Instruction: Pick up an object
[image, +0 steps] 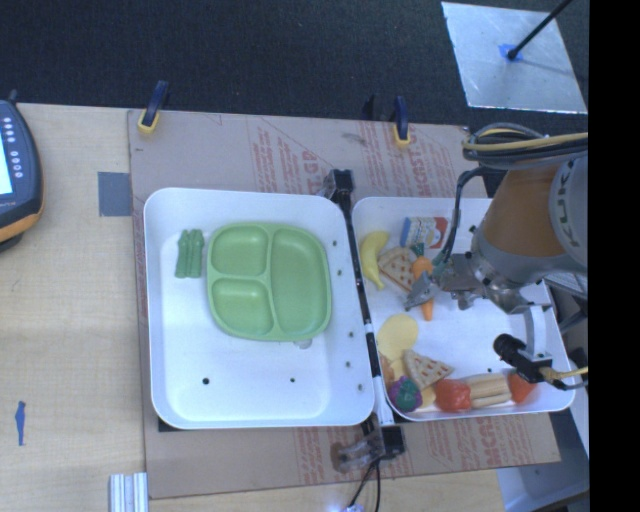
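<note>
I see gripper low in right bin, over toy food cluster near waffle piece and carrot. Cannot tell gripper state or any hold. Banana beside divider. Green plate sits in left bin.

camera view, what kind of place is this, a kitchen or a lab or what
Most likely a robotics lab bench, not a kitchen. Two white bins sit on a board held by clamps, the food in the right bin looks like plastic toys, and a control pendant lies at the left edge.
</note>
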